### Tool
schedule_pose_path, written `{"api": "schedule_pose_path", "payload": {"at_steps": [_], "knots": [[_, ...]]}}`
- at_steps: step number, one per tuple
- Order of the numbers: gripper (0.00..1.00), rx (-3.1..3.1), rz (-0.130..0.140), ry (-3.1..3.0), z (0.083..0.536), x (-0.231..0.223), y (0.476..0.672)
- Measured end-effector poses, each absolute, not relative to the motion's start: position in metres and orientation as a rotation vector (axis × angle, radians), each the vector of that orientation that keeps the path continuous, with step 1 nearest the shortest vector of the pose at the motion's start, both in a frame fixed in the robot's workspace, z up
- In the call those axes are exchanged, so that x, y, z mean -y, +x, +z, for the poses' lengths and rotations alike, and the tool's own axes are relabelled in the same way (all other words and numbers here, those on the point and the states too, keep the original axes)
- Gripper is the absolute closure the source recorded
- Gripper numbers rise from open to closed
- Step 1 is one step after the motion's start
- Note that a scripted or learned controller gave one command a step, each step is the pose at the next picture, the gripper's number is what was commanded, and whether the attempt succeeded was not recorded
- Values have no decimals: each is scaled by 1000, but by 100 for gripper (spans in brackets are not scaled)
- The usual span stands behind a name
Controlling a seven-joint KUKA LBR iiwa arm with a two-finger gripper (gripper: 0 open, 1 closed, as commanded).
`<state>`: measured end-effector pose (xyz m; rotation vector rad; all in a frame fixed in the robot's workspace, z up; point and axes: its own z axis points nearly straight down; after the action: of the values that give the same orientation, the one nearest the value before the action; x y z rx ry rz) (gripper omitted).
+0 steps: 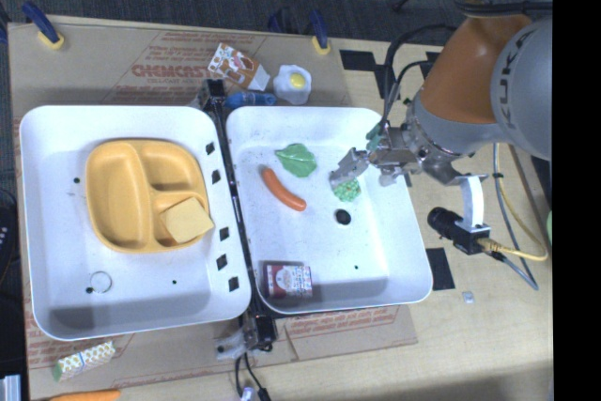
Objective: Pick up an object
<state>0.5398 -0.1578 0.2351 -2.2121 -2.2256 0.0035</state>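
pincer (348,172) at 3 o'clock in right bin (399,272) | over green piece (348,192), grip cannot tell | descend straight, centre before closing

Robotics lab setup: KUKA arm (488,80) over cardboard-covered counter (160,61), blue clamps (42,23) pinning it, two white bins (56,296) of toy food, cables (507,244) loose beside gripper (352,166).
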Motion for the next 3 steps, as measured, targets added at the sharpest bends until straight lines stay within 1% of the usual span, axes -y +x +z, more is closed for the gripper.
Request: {"api": "schedule_pose_path", "payload": {"at_steps": [1, 2, 3], "knots": [[0, 2261, 4, -2177, 91, 132, 555], [0, 2166, 3, -2272, 92, 95, 575], [100, 2167, 6, -2268, 101, 95, 575]]}}
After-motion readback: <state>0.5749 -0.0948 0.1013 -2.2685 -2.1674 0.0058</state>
